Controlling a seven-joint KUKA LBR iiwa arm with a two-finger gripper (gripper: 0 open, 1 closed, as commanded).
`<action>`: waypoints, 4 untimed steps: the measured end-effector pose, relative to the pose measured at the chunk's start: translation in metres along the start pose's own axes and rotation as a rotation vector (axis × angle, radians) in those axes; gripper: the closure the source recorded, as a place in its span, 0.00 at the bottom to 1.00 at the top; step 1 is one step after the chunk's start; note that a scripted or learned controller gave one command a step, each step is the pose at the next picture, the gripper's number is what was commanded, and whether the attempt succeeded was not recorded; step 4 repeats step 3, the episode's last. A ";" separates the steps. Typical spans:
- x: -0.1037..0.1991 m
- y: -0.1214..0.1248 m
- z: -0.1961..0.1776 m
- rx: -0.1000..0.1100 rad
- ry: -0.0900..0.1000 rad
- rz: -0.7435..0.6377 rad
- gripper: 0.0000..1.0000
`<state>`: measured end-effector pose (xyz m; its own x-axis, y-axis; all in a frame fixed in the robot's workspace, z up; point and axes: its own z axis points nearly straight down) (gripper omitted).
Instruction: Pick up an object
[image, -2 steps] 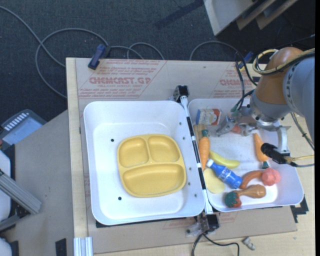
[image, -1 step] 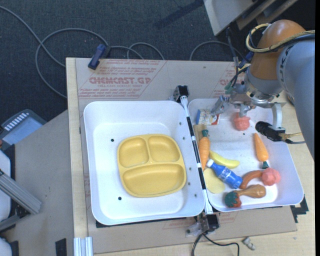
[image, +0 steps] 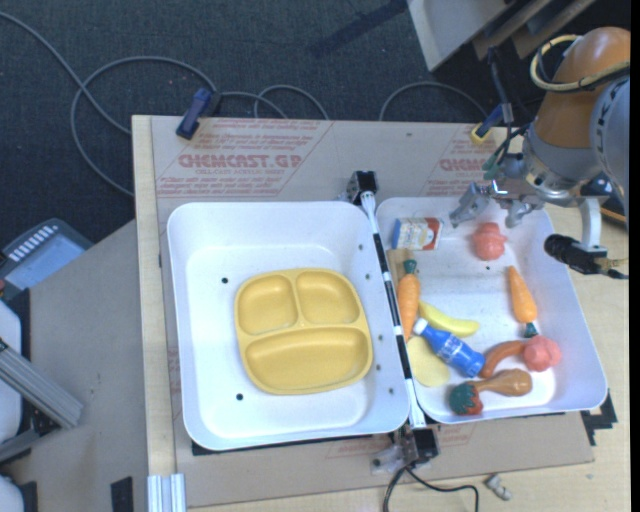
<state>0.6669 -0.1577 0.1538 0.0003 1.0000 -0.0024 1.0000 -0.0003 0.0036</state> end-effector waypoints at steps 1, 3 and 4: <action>-0.056 -0.001 0.043 0.001 0.000 0.000 0.00; 0.032 0.002 0.056 -0.003 0.002 -0.002 1.00; 0.032 0.002 0.056 -0.003 0.002 -0.002 1.00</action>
